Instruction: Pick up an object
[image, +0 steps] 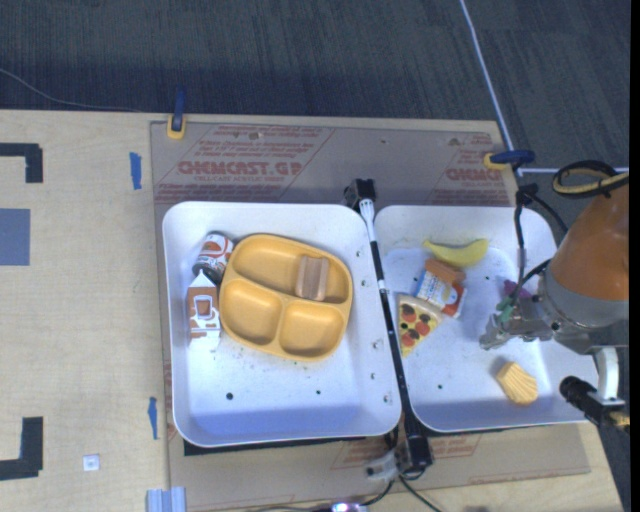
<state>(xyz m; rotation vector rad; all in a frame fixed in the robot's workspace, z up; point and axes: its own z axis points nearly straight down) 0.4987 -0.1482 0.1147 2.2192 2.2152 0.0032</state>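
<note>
We had our gripper (503, 330) low in the right bin (450, 410), holding nothing we could see; we cannot tell its state, so picking remained undone.

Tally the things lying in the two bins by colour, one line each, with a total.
Yellow: 3 (divided tray, banana, ridged chip)
Brown: 1 (block in the tray)
Mixed red, white or orange: 4 (can, carton, packet, pizza slice)
Total: 8
</note>
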